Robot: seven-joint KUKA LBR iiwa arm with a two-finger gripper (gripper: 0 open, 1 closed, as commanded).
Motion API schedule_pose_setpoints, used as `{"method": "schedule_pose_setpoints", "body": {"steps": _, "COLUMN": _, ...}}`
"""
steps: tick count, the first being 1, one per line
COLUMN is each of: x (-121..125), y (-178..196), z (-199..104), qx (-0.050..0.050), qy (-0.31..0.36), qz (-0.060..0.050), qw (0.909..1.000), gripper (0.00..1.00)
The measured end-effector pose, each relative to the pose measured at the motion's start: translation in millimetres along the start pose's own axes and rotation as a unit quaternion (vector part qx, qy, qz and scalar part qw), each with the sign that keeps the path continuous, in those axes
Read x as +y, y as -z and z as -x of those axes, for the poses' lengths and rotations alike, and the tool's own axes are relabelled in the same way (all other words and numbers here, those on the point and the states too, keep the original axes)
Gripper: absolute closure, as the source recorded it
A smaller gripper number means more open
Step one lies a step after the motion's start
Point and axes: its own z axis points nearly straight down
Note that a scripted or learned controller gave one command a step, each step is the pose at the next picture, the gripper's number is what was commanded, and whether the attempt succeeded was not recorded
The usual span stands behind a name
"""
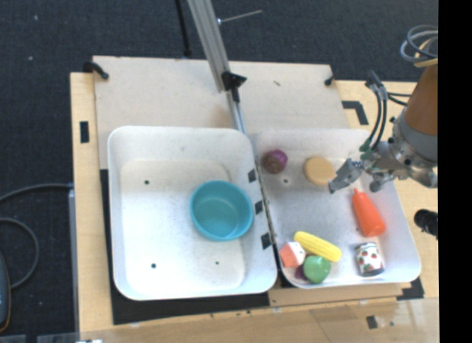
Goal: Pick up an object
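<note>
The right bin point(295, 201) holds several small items: a purple ball point(275, 161), a tan round piece point(319, 170), an orange carrot-like piece point(367, 213), a yellow corn cob point(318, 246), a green piece point(316, 268), a red and white piece point(293, 254) and a small patterned can point(369, 258). My gripper point(361, 178) hangs over the upper right of this bin, between the tan piece and the top of the orange piece. It is open, with nothing between its fingers. One finger point(342, 178) points toward the tan piece.
A blue bowl point(221, 210) sits in the left bin point(147, 186). A slanted metal pole point(210, 32) rises from the back of the divider between the bins. The arm's grey wrist and cables point(413, 135) come in from the right.
</note>
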Motion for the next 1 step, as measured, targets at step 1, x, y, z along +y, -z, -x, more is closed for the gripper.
{"method": "schedule_pose_setpoints", "body": {"steps": 1, "x": 0.1, "y": 0.1, "z": 0.0, "qx": 0.000, "qy": -0.001, "qz": 0.000, "qw": 1.0000, "gripper": 0.00}}
